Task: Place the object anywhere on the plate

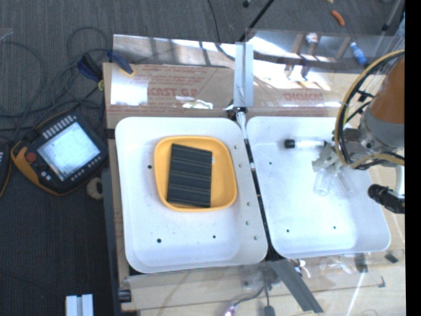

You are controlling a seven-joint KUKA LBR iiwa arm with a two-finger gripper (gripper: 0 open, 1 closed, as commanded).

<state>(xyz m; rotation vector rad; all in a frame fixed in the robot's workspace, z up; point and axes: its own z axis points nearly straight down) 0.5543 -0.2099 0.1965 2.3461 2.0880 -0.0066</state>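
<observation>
A yellow square plate (pixel 160 151) lies in the left white bin (pixel 141 242). On the plate rests a black ribbed rectangular block (pixel 190 174), flat and roughly centred. My gripper (pixel 331 178) hangs over the right bin (pixel 309 232), near its right side and far from the plate. Its pale translucent fingers (pixel 321 182) point down and stand apart, open, with nothing between them.
A thin pale tube with a black tip (pixel 299 143) lies near the back of the right bin, left of the gripper. A ridge where the bin rims meet (pixel 253 176) divides the two bins. Cardboard (pixel 177 91) stands behind them. A teach pendant (pixel 62 151) lies left of the bench.
</observation>
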